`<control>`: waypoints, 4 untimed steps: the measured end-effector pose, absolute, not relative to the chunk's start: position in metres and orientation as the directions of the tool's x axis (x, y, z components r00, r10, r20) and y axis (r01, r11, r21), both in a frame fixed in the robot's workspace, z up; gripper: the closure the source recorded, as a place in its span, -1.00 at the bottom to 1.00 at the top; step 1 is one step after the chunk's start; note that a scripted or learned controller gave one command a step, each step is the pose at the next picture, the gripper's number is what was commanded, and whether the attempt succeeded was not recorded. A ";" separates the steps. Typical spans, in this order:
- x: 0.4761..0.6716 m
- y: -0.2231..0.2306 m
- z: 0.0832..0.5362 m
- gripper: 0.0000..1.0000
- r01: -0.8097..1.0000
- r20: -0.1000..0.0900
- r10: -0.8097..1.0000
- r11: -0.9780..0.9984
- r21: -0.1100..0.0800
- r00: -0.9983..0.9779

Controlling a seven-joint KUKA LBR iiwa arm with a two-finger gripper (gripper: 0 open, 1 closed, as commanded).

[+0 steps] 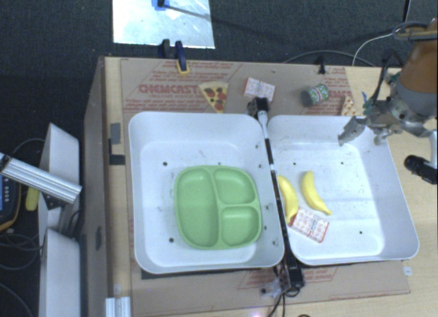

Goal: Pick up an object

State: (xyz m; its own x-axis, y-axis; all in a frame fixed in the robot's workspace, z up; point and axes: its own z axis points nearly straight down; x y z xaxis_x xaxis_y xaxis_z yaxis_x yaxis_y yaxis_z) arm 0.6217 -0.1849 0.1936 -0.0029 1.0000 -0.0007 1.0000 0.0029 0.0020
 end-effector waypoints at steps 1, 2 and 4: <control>0.573 -0.137 0.084 -1.00 1.000 0.000 1.000 0.001 0.001 -0.001; 0.486 -0.169 0.084 -1.00 1.000 -0.001 1.000 0.001 0.000 -0.001; 0.531 -0.091 0.131 -1.00 1.000 0.001 1.000 0.003 -0.002 -0.003</control>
